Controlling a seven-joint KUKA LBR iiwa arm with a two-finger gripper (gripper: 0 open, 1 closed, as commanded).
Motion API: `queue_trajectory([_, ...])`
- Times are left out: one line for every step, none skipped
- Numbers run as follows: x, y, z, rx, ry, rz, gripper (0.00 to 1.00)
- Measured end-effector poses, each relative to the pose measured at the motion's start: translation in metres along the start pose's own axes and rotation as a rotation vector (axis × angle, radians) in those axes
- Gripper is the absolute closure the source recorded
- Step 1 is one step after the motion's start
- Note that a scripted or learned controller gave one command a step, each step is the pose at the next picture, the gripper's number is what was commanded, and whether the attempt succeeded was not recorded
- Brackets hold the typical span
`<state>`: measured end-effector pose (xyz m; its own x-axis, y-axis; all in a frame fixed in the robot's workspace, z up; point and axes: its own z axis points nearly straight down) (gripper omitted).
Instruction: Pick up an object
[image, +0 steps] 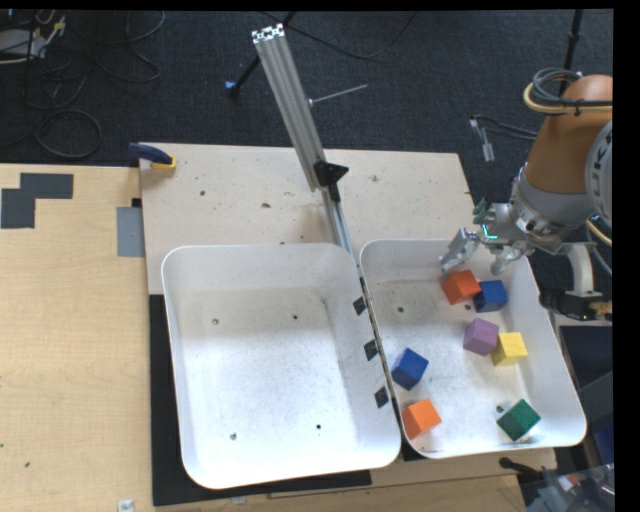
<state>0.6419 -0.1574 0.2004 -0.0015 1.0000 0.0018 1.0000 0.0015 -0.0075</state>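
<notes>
Dark carpet strewn with black cables lies behind the bench, and pale wood panels spread out to the left of it. On the bench (240, 190), a speckled, light board with a few small holes, sit two shallow white bins side by side, both smooth plastic with rounded corners and dusted with fine dark specks. A ribbed aluminium post (295, 105) with a checkered tip slants down to the seam between them, where small black clips sit along the shared rim.

The left bin (200, 270) shows a bare matte floor. The right bin (560, 400) holds the blocks, all small cubes with crisp edges and flat, dull faces. A red-orange cube (460, 287) touches a dark blue cube (491, 295) near the far wall. A purple cube (481, 336) sits just beside a yellow cube (511, 347) toward the middle. Another blue cube (409, 367) lies close to the dividing rim, an orange cube (422, 416) sits near the front rim, and a green cube (518, 420) rests in the front right corner.

My gripper (483, 253) hangs over the far edge of the right bin, its metal fingers (455, 252) splayed apart with nothing between them, just above the red-orange and dark blue cubes. My copper-toned band and grey wrist rise behind it on the right.
</notes>
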Motion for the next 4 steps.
queue_trajectory([0.0, 0.001, -0.003, -0.004, -0.002, -0.003, 0.0])
queue_trajectory([0.008, 0.001, 0.045, 0.0, 0.0, 0.0, 0.0])
queue_trajectory([0.003, 0.006, 0.083, -0.009, -0.007, 0.001, 0.0])
queue_trajectory([0.002, 0.01, 0.08, -0.025, -0.007, 0.001, 0.0])
